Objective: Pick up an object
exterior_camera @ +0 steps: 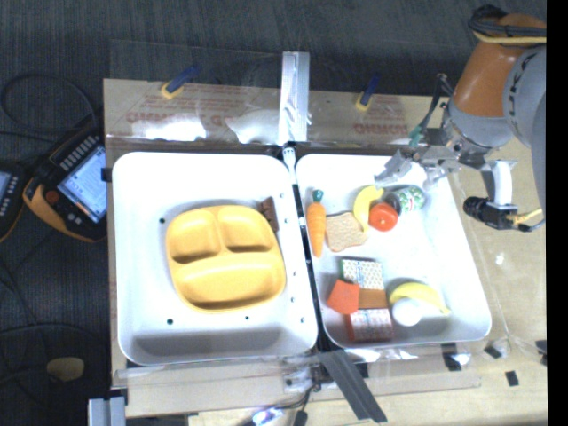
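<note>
- Pincer (410, 163) hangs over the upper right corner of the right bin (475, 304) — its metal fingers look spread apart, with nothing between them.
- Just below it sit a red tomato (383, 216) and a small green-and-white can (410, 200), the tomato touching a yellow banana-like piece (364, 202).
- A slice of toast (344, 231) lies beside them, and a carrot (315, 224) runs along the bin's left wall.
- Lower down — a checkered box (363, 273), an orange block (343, 297), a second patterned box (371, 325), a white bottle (406, 311) and a yellow piece (417, 293) crowded together.
- Left bin (142, 327) carries a yellow divided tray (225, 257), with a small brown item (269, 213) at its upper right corner.
- Off the desk (133, 118) on the left, a handheld control pendant (71, 189) rests on the floor.
</note>
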You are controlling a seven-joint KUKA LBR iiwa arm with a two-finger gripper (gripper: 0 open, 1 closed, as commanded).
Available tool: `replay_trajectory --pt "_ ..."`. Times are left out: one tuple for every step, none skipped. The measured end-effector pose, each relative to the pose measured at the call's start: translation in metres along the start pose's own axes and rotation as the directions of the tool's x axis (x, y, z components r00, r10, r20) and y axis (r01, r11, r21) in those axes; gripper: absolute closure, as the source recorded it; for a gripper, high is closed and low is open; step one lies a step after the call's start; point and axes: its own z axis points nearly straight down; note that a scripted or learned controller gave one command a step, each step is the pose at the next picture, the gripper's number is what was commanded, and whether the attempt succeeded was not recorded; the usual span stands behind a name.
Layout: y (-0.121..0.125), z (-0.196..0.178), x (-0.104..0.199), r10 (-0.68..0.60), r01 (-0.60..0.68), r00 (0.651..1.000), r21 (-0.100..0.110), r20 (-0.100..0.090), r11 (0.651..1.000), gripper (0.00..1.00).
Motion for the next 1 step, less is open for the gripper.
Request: replay_trajectory --pt "0.0088 0.0846 0.0144 0.008 -0.008 1.000 -0.001 0.002 1.000 0.00"
